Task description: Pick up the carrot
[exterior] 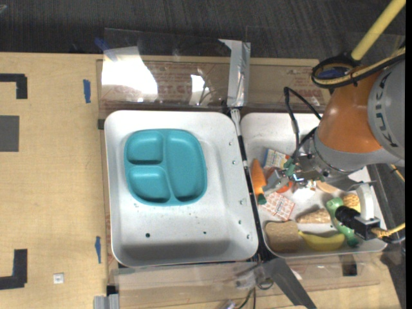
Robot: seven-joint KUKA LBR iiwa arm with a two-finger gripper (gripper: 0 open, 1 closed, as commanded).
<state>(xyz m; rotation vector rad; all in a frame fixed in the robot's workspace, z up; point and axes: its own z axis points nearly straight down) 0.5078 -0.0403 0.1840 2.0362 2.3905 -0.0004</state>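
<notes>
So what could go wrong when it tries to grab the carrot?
The carrot lies tight against the right bin's wall, so the hand may bump the wall or slip off. A wrapper and other food crowd right beside it, so the hand might grab or shove those instead.

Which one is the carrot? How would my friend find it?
Look in the right white bin, the crowded one, not the left white bin with the teal divided plate. The carrot lies along its left wall, beside the gripper. It is the only long orange thing there; the banana is yellow.
</notes>
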